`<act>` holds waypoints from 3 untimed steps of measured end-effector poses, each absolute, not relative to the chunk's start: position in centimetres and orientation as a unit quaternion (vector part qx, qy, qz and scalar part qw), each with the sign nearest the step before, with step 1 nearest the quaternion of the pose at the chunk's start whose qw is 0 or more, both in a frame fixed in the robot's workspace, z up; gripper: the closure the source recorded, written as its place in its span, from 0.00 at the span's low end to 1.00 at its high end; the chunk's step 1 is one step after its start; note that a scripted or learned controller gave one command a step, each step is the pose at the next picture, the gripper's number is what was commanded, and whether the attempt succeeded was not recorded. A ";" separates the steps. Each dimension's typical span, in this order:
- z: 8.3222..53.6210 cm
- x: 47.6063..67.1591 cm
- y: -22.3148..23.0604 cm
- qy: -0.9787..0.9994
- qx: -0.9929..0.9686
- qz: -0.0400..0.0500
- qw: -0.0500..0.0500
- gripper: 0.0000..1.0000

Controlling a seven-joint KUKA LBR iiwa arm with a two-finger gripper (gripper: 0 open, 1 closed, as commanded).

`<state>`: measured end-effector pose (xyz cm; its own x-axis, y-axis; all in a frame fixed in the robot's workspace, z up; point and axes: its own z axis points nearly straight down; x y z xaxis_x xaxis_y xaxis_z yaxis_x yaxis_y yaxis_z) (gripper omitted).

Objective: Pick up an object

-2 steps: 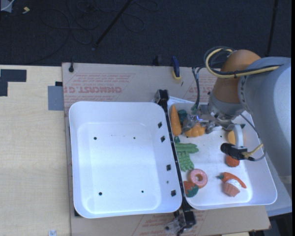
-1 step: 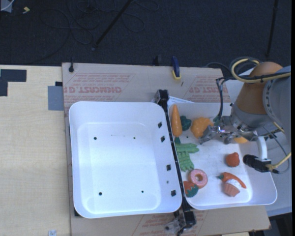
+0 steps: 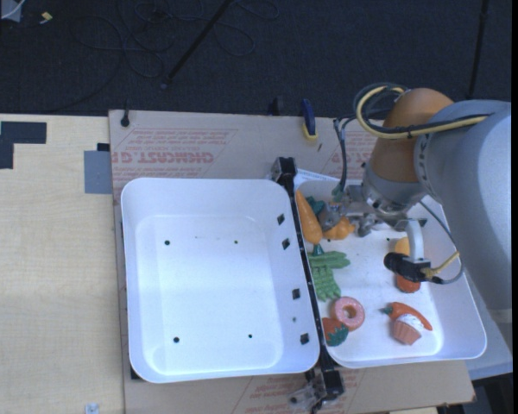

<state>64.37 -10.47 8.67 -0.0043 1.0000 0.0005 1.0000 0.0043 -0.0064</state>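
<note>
From my seat, the shallow white left bin (image 3: 209, 279) sits on the table, and the white right bin (image 3: 453, 339) holds a green leafy toy (image 3: 326, 270), a pink ring doughnut (image 3: 349, 312) and an orange-topped cupcake (image 3: 406, 324). The hand (image 3: 356, 216) hangs low over an orange carrot-shaped toy (image 3: 309, 218) near the divider; the grey arm blocks it and I cannot tell its state.

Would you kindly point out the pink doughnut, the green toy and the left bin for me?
pink doughnut (image 3: 349, 312), camera view, on its iced ring.
green toy (image 3: 325, 270), camera view, on its middle.
left bin (image 3: 209, 190), camera view, on its far wall.

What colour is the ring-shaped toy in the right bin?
Pink, with a pale centre: the ring toy in the camera view.
</note>
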 end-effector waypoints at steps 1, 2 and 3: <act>8.7 63.2 -14.6 -0.706 -0.708 0.002 0.002 0.00; 9.7 63.2 -14.5 -0.708 -0.707 0.003 0.004 1.00; 11.4 64.4 -9.4 -0.709 -0.706 0.000 0.001 1.00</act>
<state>64.43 -9.40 11.38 -0.0040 1.0000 0.0013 1.0000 0.0040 -0.0011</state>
